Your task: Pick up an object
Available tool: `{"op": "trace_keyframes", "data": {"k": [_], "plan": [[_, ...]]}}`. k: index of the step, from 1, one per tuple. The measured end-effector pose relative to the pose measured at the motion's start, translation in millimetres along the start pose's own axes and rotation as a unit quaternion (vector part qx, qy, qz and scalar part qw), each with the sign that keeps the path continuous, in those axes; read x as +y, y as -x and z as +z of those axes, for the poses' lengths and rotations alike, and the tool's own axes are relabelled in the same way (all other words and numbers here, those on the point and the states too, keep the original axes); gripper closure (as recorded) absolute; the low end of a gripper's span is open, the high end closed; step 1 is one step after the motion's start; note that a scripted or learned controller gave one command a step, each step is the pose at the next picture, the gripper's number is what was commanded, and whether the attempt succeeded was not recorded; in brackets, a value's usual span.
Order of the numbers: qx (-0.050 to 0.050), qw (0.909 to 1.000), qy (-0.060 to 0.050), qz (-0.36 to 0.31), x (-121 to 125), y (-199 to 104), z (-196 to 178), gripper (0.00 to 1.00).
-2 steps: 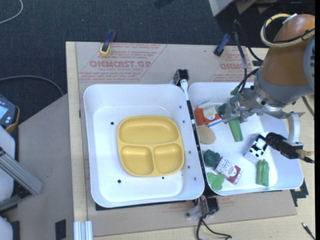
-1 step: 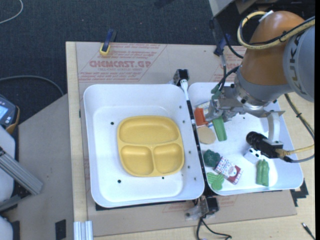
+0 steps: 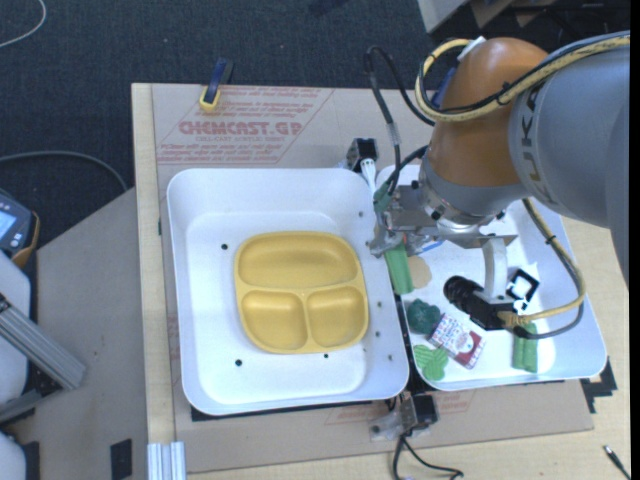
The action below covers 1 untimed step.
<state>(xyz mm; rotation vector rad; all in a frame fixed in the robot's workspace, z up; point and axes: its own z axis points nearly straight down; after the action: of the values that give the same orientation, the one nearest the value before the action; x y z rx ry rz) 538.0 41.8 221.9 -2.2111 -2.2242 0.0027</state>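
Several small things crowd the right bin point(image 3: 590, 353), and that crowding is our main worry. We judge the task's thing to be the green stick point(image 3: 399, 268), lying in that bin just beside the wall it shares with the left bin point(image 3: 190, 268), directly under the end effector point(image 3: 398, 230). We cannot tell how the end effector stands; the wrist hides it. Relative to the green stick, the dark green lump point(image 3: 423, 316) sits just below and the red-and-white packet point(image 3: 458, 338) lower right. We think a descent could catch the shared wall, or nudge the stick into the lump. Its long axis runs nearly up-down in the camera view, its top end tucked beneath the wrist. The yellow divided tray point(image 3: 298, 290) lies well to its left.
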Motion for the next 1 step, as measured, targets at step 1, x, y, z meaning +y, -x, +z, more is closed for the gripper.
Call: {"op": "trace_keyframes", "data": {"k": [1], "plan": [[0.000, 1.0000, 0.000, 0.000, -16.9, -48.1, 4.1, 1.00]]}}
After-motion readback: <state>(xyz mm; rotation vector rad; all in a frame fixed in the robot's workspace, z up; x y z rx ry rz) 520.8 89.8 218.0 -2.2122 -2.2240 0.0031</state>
